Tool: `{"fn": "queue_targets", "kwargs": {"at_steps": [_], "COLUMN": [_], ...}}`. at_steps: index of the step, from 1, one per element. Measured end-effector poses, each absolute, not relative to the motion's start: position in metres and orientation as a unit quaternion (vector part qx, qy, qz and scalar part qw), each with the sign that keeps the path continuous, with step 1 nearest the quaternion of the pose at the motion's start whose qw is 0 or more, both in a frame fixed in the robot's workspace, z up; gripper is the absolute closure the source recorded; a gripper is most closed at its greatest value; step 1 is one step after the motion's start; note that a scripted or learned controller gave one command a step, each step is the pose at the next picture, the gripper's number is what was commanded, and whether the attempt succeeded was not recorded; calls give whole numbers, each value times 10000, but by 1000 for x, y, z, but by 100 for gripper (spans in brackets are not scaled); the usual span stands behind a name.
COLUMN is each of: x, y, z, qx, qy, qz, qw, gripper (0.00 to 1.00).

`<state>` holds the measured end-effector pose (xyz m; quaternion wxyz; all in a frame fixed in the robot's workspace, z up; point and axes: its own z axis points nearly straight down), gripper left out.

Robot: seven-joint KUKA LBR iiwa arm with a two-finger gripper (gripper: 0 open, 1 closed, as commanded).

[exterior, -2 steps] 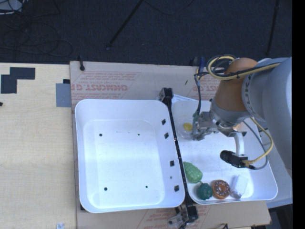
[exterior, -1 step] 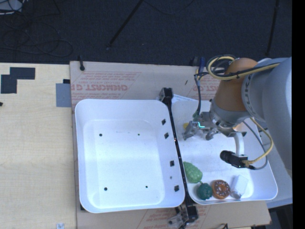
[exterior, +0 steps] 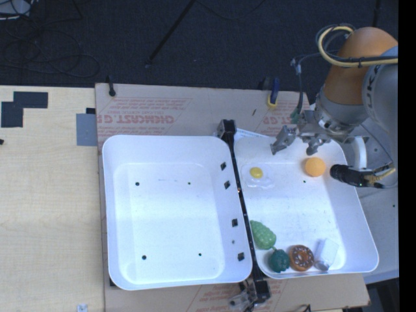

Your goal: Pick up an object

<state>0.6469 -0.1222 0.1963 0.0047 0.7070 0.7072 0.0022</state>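
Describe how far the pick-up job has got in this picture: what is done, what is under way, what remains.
Done: nothing lifted yet. Under way: the hand hangs over the right bin's far edge, near the orange ball. Left: closing on an object and raising it.

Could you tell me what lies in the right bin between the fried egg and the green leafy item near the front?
Nothing: in the camera view, the stretch from the fried egg down to the green leafy item is bare white bin floor.

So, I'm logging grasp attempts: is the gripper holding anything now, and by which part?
Nothing is held. The gripper hangs open above the right bin's far edge, with the orange ball lying apart from it.
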Motion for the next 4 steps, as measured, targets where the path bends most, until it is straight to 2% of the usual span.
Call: {"fn": "queue_targets", "kwargs": {"at_steps": [1, 2, 3, 4], "x": [645, 540, 474, 476], "y": [-119, -112, -45, 28], "z": [456, 546, 539, 537], "qx": [7064, 7067, 7047, 7043], "qy": [7078, 7075, 7095, 7099], "qz": [46, 29, 0, -11], "qw": [72, 33, -14, -16], "gripper": [0, 0, 0, 0]}}
